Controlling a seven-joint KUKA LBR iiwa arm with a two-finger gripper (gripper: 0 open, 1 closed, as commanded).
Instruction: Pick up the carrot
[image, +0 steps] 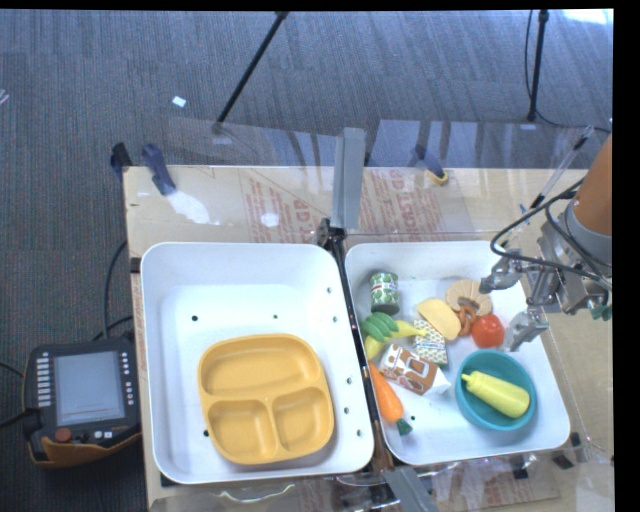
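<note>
Orange carrot (386, 396) front-left in right bin, gripper (513, 308) well apart.

Yellow divided tray (266, 400) in the left bin (160, 300); blue bowl (480, 408) with yellow bottle (495, 392), red tomato (488, 331) in the right bin (450, 255).

carrot (387, 396) in right bin (556, 436) | gripper (512, 305) above tomato (487, 331)

The gripper (512, 305) hangs over the right bin's (556, 395) far right side. Just left of it sits a tomato (487, 331), and a bowl (484, 405) holding a bottle (495, 392) lies nearer the camera. Well to its left, the carrot (386, 395) lies by that bin's left wall, and beyond it the left bin (170, 280) holds a tray (265, 398).
</note>
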